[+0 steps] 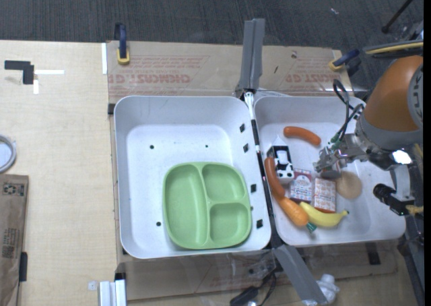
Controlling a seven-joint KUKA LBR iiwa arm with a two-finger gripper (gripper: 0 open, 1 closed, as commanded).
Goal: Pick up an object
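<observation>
Over the right bin [377, 227], the gripper [328, 161] hovers above a red-and-white packet [323, 194]; finger state, can't tell from here.

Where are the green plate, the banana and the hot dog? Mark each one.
green plate [202, 197]: camera view, on the ridge between its compartments.
banana [323, 216]: camera view, on the middle of its yellow body.
hot dog [302, 135]: camera view, on the middle of its length.
</observation>
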